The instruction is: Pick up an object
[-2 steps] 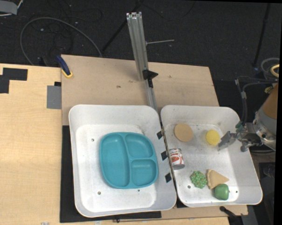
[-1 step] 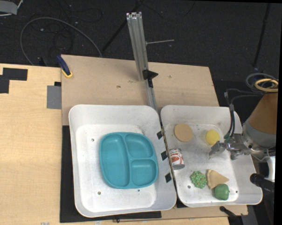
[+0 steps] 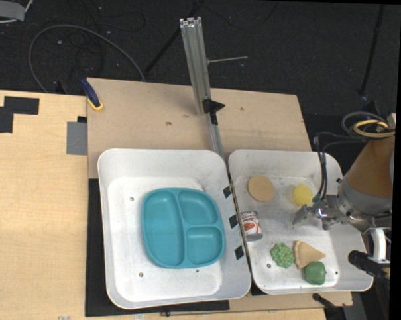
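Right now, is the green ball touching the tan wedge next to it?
Touching. The camera view shows the green ball pressed against the lower edge of the tan wedge, with no bin floor visible between them.

Counter (image 3: 255,122): tan board. Light wood panel (image 3: 32,208) abuts its left edge, carrying grey and black patches. Aluminium post (image 3: 196,66) rises from the counter's far edge. Dark floor (image 3: 291,47) behind, black cables (image 3: 66,41) looped on it.

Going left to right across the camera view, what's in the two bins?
Teal divided plate → small can → green broccoli-like piece → yellow ball → tool.
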Controlling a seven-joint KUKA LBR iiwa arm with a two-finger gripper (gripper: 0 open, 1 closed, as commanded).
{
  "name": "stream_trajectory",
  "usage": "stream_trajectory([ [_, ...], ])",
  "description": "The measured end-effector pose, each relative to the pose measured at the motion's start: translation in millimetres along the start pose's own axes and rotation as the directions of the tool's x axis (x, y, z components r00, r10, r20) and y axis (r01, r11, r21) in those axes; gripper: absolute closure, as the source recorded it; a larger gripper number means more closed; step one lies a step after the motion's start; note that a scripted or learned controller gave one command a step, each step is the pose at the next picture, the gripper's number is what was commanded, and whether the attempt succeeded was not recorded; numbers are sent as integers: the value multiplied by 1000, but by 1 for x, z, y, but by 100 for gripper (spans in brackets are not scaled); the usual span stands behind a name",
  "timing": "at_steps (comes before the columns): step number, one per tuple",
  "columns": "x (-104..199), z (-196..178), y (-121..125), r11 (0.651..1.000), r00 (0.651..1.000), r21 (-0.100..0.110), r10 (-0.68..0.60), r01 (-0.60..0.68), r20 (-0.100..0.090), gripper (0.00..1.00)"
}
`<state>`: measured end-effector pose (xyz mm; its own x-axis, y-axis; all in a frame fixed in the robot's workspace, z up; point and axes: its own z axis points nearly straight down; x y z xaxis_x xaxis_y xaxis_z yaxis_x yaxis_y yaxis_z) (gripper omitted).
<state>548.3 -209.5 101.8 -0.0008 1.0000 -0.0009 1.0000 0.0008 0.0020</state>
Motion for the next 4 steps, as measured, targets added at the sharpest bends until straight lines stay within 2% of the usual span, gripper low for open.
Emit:
stream_trajectory([
  [1,-1,-7,-2,1000,1000,6,4,-4,-2,100],
  [3,7,-103,-7,1000,1000,0,-1,1,0,100],
  [4,10,-166,-2,1000,1000,-3,-2,2,1,100],
])
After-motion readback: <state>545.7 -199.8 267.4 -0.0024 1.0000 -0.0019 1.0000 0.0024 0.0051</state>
